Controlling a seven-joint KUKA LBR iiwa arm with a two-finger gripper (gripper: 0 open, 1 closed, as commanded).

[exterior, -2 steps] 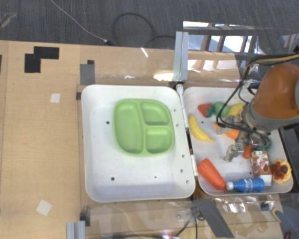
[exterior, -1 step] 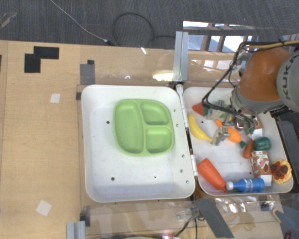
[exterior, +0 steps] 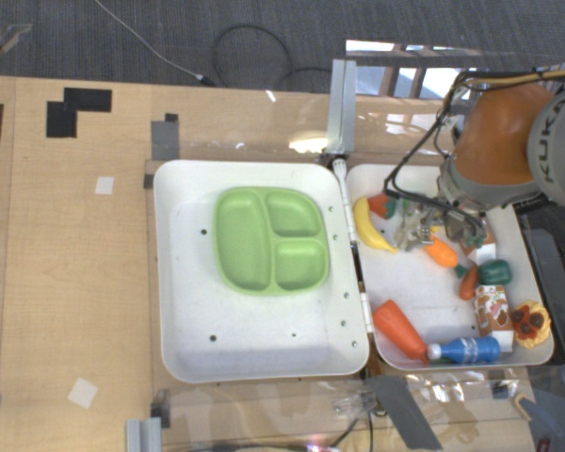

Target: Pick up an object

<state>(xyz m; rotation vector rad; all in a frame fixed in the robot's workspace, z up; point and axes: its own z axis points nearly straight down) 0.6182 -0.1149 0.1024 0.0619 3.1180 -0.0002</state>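
Wooden bench, two white bins: arm's gripper [exterior: 422, 228] low in the cluttered right bin [exterior: 527, 243], beside toy banana [exterior: 368, 228] and small carrot [exterior: 442, 251], likely candidates; finger state indiscernible.

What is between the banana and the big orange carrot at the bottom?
Only bare white bin floor lies between the banana and the carrot, seen in the camera view.

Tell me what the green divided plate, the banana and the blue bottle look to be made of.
Green divided plate: likely moulded plastic, matte, with an even colour and soft rounded ridges.
Banana: probably a plastic toy, uniform yellow with a slight sheen.
Blue bottle: seems to be glossy plastic, with bright highlights on its side and a white cap; too small to be sure.
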